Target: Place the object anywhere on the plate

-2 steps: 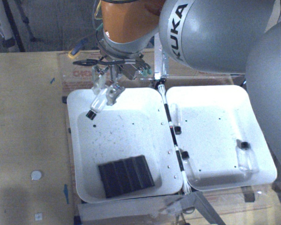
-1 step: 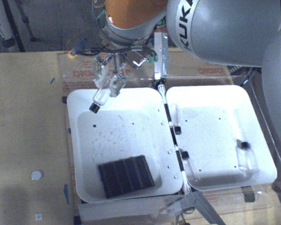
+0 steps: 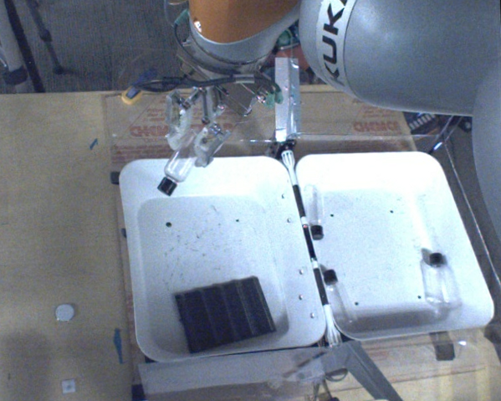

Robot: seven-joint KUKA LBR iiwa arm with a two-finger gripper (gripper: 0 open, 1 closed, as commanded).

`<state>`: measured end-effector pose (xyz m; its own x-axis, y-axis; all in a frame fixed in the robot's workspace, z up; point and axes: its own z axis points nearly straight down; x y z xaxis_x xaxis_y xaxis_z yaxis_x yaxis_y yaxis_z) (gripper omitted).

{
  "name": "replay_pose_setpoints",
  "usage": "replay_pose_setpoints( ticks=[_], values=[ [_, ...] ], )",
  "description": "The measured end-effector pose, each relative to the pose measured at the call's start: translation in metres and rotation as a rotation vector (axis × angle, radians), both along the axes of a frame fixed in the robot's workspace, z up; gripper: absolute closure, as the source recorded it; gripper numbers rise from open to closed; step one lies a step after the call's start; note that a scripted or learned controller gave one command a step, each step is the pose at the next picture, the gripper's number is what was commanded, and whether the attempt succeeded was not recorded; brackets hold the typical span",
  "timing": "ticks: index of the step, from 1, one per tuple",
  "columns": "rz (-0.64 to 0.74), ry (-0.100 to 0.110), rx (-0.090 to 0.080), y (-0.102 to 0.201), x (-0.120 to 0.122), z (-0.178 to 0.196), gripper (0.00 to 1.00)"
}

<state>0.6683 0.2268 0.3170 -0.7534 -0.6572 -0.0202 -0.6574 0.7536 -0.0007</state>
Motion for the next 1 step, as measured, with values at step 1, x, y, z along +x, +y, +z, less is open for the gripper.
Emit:
replay_pose_setpoints(
  ticks=[1],
  values=[
    [-0.004, -0.008, 0.007, 0.0006, 0.0013, 0.0125, 1.0]
  ],
)
